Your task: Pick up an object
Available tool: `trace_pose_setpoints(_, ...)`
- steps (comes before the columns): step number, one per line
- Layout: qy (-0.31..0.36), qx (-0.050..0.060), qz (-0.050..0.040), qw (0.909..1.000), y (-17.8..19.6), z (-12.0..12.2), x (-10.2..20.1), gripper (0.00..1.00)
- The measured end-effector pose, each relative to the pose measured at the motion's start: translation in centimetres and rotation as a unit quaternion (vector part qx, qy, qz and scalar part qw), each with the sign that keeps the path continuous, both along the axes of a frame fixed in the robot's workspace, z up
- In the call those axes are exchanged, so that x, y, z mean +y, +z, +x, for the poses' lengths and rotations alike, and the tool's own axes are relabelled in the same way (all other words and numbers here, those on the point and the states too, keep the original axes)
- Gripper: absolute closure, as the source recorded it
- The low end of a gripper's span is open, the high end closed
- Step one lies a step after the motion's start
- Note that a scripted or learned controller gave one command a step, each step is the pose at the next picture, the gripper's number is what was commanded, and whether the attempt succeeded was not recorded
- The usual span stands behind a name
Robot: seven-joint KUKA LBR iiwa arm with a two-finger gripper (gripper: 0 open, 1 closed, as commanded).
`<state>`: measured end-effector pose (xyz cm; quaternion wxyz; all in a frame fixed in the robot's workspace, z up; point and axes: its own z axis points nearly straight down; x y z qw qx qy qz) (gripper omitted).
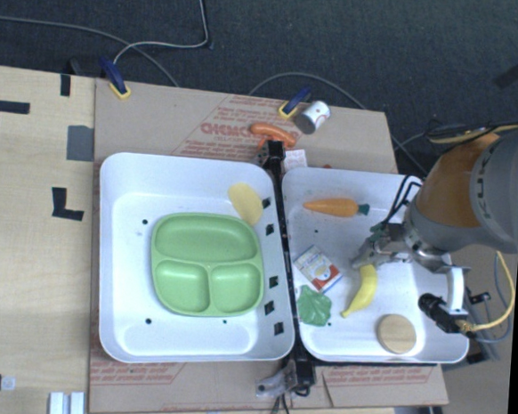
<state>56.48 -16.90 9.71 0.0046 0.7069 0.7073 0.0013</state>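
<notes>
The right bin (426, 353) holds an orange carrot (335, 208), a yellow banana (362, 288), a small white packet (317, 269), a green leafy piece (314, 307) and a tan round disc (396, 333). My gripper (374, 249) hangs low in this bin, just above the banana's upper end and right of the packet. I see nothing held in it. The grey arm with its orange band (462, 182) covers the bin's right side.
The left bin (118, 235) holds a green divided plate (208, 265) and a pale yellow lemon-like object (246, 203) near its back right corner. A raised divider (278, 248) separates the bins. Clamps and cables lie on the cardboard behind them.
</notes>
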Motion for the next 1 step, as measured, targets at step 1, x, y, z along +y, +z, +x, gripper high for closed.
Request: trace_pose_setpoints(1, 0.001, 0.004, 0.0027, 1.0000, 8.75, 1.17, 8.78, 1.00)
